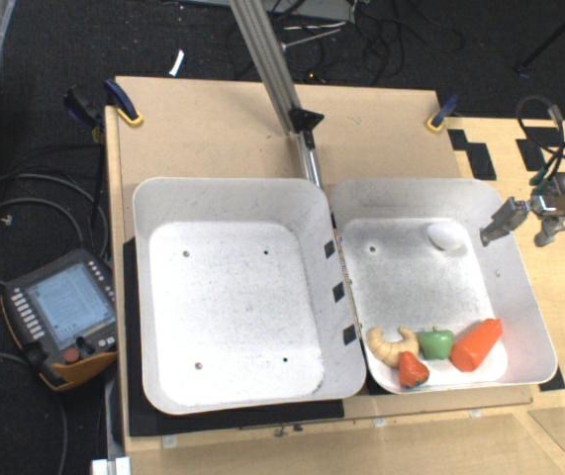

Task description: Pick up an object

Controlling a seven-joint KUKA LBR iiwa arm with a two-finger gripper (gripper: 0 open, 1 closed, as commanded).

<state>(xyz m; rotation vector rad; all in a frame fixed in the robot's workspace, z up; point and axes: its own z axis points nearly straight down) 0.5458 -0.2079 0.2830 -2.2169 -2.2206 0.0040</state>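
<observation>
Camera view, from above at a slant: two shallow white plastic bins side by side on a tan wooden tabletop (223, 132). Left bin (233, 295) speckled grey on its floor. Right bin (425, 290) carries all the objects. Four of them crowd its near edge: a curved cream-coloured piece like a small croissant or shrimp (391, 343), touching a small red strawberry-shaped piece (413, 369) just in front of it; a glossy green pepper-shaped toy (437, 342) beside those; and a chunky orange carrot-shaped piece (477, 344) lying tilted, thick end toward the bin's right wall. Well apart from that cluster, near the far right of the same bin, a pale white rounded object (447, 237) that nearly blends with the floor; exact shape hard to tell. The end effector (544, 218) sits at the frame's right edge, over the right bin's outer rim and the tabletop beyond, away from every object. One grey finger (504, 220) juts left and down toward the bin wall, a second darker one further right, a clear gap between them: spread wide, nothing between. A grey metal pole (267, 52) slants down from the top to the seam between the bins. Yellow-tipped clamps (124, 107) at the tabletop's far corners. A handheld control pendant with screen (62, 315) lies on the dark floor to the left.
</observation>
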